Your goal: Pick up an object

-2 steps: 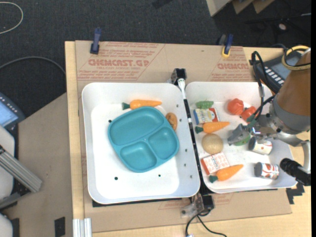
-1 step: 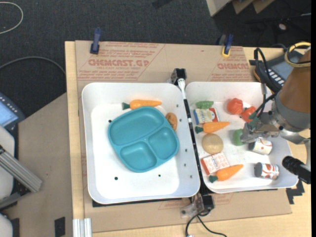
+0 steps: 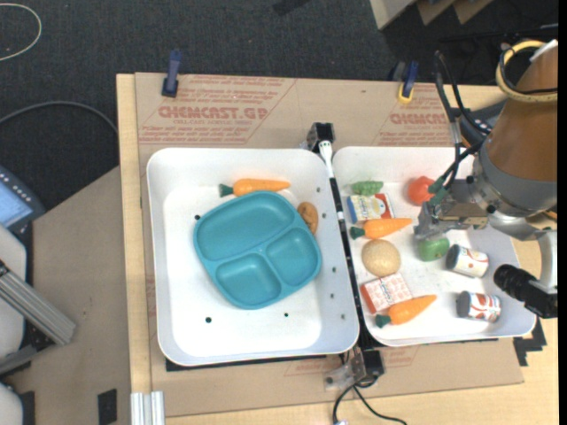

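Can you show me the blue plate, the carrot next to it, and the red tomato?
Blue plate [image 3: 257, 251], camera view, its middle ridge.
Carrot [image 3: 260, 185], camera view, its orange body.
Tomato [image 3: 418, 189], camera view, its red top.

Single fixed camera sat high above bench, looked down at slant. Left bin [image 3: 168, 264] landed near frame centre, right bin [image 3: 443, 333] beside it toward right edge. Far enough back to take in both bins whole, cardboard sheet [image 3: 221, 109] under them, dark floor beyond. Arm [image 3: 532, 140] entered from right.
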`<state>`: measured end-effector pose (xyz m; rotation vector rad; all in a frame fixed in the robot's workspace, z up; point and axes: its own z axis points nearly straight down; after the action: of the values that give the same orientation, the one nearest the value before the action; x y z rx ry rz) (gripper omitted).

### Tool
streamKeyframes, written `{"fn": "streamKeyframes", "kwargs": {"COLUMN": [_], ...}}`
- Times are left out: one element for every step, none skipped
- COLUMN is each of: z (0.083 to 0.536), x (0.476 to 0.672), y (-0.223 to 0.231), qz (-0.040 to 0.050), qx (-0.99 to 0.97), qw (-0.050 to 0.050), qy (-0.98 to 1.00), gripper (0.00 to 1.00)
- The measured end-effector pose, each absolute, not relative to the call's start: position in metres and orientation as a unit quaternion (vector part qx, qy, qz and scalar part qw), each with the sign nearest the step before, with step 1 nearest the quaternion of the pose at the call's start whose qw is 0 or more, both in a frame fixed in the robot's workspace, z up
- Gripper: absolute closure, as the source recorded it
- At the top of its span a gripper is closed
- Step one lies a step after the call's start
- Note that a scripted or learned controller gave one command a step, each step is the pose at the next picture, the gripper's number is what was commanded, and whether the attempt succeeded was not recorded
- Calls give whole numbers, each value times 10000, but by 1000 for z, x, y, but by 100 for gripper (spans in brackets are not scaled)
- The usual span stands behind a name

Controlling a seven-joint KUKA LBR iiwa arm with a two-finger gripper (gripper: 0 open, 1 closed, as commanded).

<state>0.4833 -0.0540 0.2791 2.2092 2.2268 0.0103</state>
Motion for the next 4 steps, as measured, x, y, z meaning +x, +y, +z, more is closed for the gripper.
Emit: {"fn": "streamKeyframes", "kwargs": {"z": [203,185,137,122], "x": [476,567,607,630], "y": [-151,-228,-224,-226], "qz": [-37,-3,3,21], "qx": [7107,7081,7064,7071], "qw": [-26,41,20,60], "qy": [7035,7061,7078,7071], "gripper": [100,100,100,100]}}
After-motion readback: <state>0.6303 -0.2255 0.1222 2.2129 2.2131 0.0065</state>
